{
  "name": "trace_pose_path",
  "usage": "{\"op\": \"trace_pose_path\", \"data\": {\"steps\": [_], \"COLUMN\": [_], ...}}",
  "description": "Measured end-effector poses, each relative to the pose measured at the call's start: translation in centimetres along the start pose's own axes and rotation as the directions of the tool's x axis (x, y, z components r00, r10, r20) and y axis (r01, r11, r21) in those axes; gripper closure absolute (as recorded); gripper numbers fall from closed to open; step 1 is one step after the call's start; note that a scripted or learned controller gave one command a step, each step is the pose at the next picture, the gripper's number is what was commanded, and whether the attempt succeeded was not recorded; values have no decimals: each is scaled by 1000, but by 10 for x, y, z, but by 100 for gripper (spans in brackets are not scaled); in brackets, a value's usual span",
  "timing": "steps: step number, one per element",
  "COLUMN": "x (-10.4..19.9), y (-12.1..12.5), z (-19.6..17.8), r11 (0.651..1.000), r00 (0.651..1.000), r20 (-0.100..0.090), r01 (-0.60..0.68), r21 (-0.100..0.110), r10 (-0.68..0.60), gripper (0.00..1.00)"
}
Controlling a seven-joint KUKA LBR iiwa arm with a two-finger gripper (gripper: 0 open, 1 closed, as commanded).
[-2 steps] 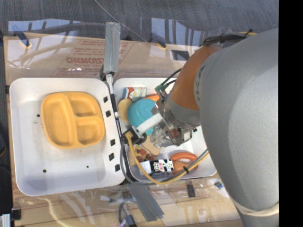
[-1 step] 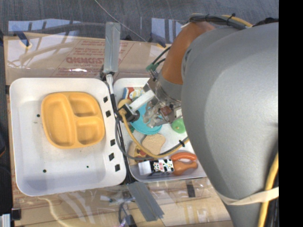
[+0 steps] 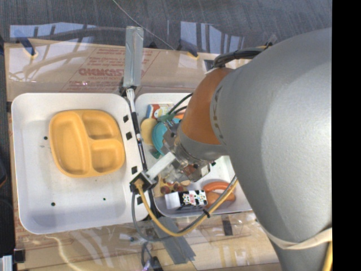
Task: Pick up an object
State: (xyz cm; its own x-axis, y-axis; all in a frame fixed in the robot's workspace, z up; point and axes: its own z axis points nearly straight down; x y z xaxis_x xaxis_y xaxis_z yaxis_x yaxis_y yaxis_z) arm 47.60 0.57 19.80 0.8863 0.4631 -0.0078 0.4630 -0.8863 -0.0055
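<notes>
The grey arm with its orange band [image 3: 197, 117] reaches down into the right bin [image 3: 240, 205] and covers most of it. The gripper [image 3: 179, 176] sits low among the objects near the bin's front left. Around it lie a teal piece [image 3: 159, 135], a yellow piece [image 3: 148, 130], a small black-and-white box [image 3: 190, 199] and an orange item [image 3: 217, 186]. Small brown objects [image 3: 172, 184] lie right beside the gripper. Whether anything is between its fingers is hidden by the wrist.
The left bin [image 3: 34, 208] holds a yellow divided tray [image 3: 87, 141]. A yellow and black cable [image 3: 152, 213] loops over the front rim between the bins. Cardboard and tape lie behind the bins.
</notes>
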Motion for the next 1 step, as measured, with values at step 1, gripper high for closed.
{"op": "trace_pose_path", "data": {"steps": [1], "x": [11], "y": [-21], "z": [-1], "r11": [963], "r00": [963], "r20": [-5], "r01": [-268], "r21": [-2], "r10": [268], "gripper": [100]}}
